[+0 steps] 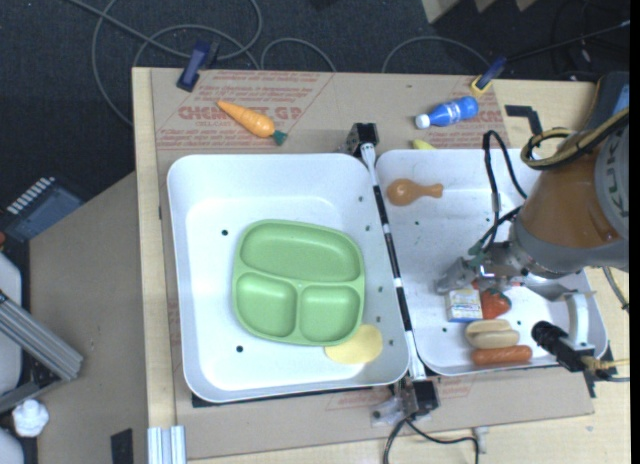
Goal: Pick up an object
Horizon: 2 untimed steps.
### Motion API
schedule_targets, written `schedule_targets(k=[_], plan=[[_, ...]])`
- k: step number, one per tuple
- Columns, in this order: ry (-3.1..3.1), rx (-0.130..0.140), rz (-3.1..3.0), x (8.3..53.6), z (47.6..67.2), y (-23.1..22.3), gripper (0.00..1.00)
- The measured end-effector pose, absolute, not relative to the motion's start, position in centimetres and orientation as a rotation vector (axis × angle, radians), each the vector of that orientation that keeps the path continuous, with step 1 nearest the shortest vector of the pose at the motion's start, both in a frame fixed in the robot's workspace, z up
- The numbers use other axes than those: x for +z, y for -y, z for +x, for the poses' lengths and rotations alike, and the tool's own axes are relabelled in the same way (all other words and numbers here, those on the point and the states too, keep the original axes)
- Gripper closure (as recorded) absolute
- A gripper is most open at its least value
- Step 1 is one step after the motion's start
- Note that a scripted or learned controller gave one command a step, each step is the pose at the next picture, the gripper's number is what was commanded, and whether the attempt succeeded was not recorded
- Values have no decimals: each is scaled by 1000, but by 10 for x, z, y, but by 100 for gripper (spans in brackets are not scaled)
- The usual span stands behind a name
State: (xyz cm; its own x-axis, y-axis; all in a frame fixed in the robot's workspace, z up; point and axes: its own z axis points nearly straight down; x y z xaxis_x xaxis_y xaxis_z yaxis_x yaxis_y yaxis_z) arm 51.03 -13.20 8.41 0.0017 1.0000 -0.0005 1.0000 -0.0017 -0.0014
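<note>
Objects crowd the right bin (440, 167); our gripper (468, 277) hangs low just above a small carton (463, 306); we cannot tell its opening or any hold.

Green tray (297, 280), white bins (200, 252), orange carrot (248, 117).

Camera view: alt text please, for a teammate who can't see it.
The gripper hangs low in the right bin, above a small carton and toy hot dog. A green divided plate lies in the left bin.
</note>
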Motion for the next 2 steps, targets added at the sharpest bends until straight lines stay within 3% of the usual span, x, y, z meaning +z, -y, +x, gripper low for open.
schedule_targets(k=[1,2], plan=[[2220,-1,-2224,94,511,131,100],[2224,-3,-2220,200,527,59,100]])
